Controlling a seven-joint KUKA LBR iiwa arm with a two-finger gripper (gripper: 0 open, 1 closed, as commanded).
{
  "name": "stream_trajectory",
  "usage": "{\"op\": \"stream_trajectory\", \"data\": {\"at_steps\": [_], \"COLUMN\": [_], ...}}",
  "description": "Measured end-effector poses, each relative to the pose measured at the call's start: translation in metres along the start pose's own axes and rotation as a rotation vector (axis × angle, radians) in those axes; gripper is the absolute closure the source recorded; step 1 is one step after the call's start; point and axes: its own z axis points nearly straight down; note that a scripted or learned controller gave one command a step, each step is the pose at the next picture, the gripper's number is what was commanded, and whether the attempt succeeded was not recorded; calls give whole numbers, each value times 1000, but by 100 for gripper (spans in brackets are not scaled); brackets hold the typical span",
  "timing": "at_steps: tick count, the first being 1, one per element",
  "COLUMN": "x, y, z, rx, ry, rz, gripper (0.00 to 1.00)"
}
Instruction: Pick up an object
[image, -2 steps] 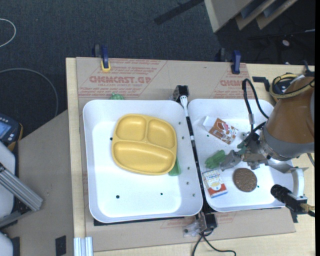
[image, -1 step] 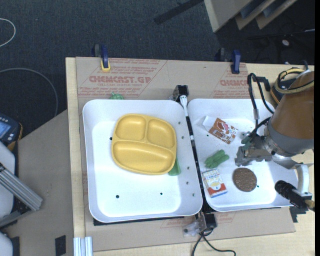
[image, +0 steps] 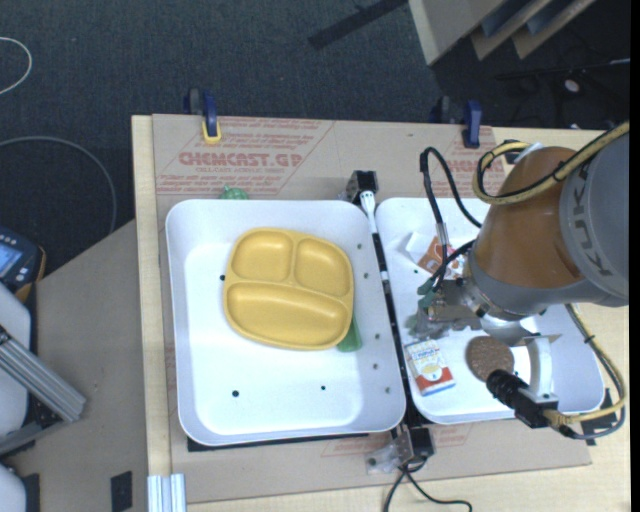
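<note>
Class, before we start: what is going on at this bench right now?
A grey and orange robot arm reaches in over the right bin, its hand low among small items there, near a small carton and a brown disc. Nothing is visibly held. The left bin holds a yellow divided plate, untouched.

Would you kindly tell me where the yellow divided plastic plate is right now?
The yellow divided plastic plate lies in the left white bin, toward its upper middle, with a green object peeking out under its lower right edge.
</note>
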Motion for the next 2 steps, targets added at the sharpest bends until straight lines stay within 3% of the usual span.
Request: {"op": "stream_trajectory", "data": {"at_steps": [1,2], "x": [72,53], "y": [1,2], "z": [-29,-229], "rx": [-6,-23], "ry": [0,-1], "rz": [-1,6], "gripper": [100,100]}}
